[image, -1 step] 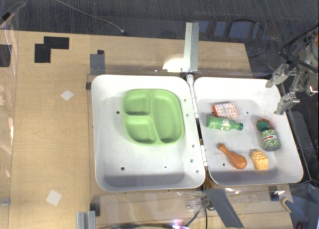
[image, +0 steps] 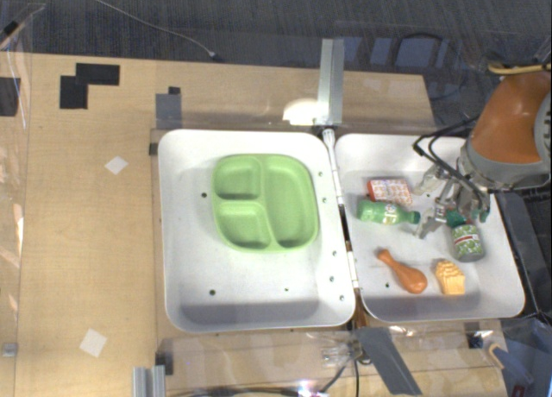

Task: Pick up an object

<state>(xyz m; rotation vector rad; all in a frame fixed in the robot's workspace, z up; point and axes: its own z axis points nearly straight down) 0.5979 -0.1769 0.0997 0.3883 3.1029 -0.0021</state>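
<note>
The right white bin holds several small objects. A red and white box lies near its back, with a green bottle on its side just in front of it. An orange drumstick and a yellow-orange toy lie toward the front. A green can with a red label stands at the right. My gripper hangs over this bin between the bottle's cap end and the can. It is open, with nothing between its fingers.
The left white bin holds a green three-compartment tray. A metal divider rail separates the two bins. The arm's orange band and cables hang over the right bin's back right corner.
</note>
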